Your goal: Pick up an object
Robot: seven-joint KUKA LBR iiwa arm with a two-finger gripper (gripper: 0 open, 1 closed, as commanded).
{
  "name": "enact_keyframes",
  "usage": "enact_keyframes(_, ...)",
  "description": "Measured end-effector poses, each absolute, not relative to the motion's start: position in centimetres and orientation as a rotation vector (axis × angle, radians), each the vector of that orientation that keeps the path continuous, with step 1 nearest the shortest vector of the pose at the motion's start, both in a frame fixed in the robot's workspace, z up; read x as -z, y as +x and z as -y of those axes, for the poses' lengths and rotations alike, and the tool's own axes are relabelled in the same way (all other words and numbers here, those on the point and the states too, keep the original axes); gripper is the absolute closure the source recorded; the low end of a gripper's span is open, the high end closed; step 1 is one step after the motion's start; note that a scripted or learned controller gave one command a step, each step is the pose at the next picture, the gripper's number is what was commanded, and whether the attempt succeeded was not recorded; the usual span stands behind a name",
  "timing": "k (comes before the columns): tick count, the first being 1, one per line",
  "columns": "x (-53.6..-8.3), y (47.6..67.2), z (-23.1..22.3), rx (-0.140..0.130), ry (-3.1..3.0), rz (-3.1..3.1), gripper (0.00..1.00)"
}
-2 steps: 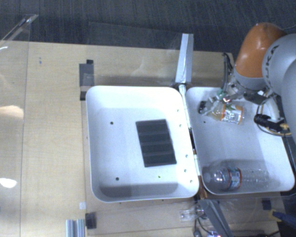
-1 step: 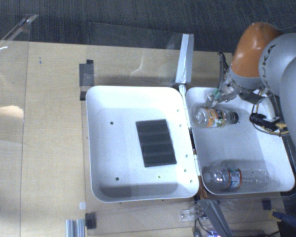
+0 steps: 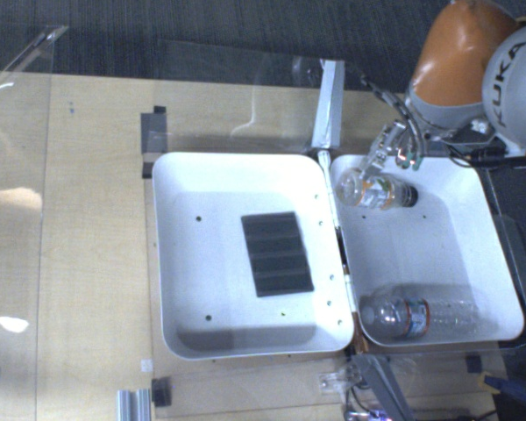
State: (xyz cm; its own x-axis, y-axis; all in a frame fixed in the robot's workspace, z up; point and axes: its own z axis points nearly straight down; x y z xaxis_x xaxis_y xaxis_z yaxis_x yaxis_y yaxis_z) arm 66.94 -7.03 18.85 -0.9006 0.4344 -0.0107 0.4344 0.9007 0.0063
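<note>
- Clear plastic bottle with dark cap [image 3: 377, 190] lies at 12 o'clock in right white bin [image 3: 500, 261]; long axis left-right, cap toward 3 o'clock.
- Gripper [image 3: 394, 152] just above it; finger state unclear.

light: bright, even overhead | glare: clear panel [image 3: 17, 200] at left | shadows: soft inside white bins [image 3: 237, 340] | focus: slightly soft, grainy

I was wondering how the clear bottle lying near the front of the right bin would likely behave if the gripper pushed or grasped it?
The bottle lies on its side and looks round, so a sideways push would probably roll it toward the bin wall. It appears clear and mostly empty, so likely light and easy to shift. Its smooth plastic may slip or dent in the gripper.
</note>
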Motion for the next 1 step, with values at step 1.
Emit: enact_keyframes(1,-18.60,63.29,1.56,-0.006,1.124,-2.928,1.00)
